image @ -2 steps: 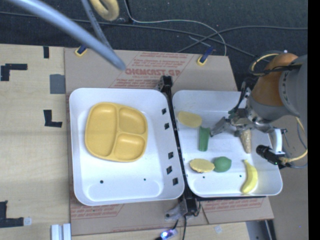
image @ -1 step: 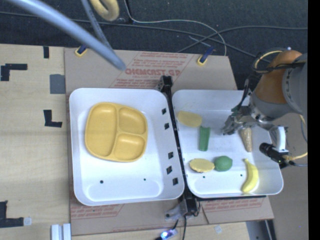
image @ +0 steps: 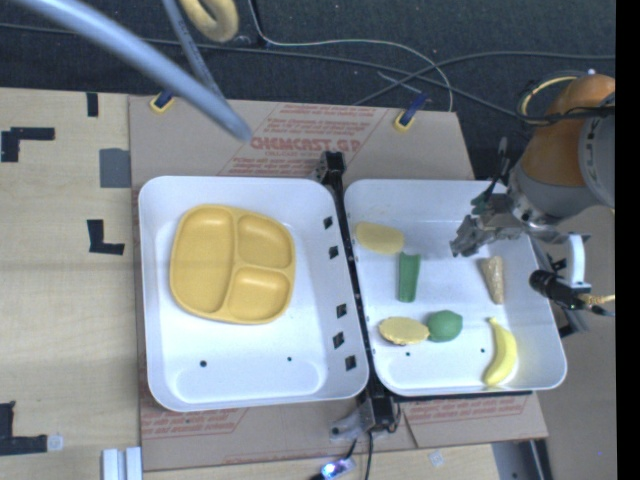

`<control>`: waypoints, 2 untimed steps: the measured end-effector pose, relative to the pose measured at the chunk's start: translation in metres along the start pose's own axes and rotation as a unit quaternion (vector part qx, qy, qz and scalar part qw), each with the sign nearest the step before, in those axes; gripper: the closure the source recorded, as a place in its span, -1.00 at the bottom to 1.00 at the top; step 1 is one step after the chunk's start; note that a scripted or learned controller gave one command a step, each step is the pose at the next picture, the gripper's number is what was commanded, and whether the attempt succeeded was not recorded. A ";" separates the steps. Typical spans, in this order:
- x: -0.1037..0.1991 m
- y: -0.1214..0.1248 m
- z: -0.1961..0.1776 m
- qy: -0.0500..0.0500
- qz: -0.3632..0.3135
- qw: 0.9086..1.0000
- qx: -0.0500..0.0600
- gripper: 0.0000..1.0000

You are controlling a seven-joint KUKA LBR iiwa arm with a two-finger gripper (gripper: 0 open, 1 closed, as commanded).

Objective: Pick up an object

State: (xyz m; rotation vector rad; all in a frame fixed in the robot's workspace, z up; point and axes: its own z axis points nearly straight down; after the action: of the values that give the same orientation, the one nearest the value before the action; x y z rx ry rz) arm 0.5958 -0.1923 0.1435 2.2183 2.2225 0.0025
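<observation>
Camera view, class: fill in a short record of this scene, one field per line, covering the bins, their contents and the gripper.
left bin: holds a yellow divided plate
right bin: holds six small items
upper left of right bin: pale yellow piece
centre: green cylinder, upright in the view
lower middle: yellow disc touching a green round item
right side: tan piece
lower right corner: banana
gripper: over the right bin's upper right, nothing seen between its fingers
</observation>
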 end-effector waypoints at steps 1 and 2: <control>0.000 0.001 -0.064 -0.001 0.000 1.000 -0.001 1.00; -0.001 -0.005 -0.109 -0.001 0.000 1.000 -0.001 1.00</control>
State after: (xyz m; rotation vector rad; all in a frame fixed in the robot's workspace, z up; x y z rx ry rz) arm 0.5909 -0.1930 0.2523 2.2175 2.2206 0.0026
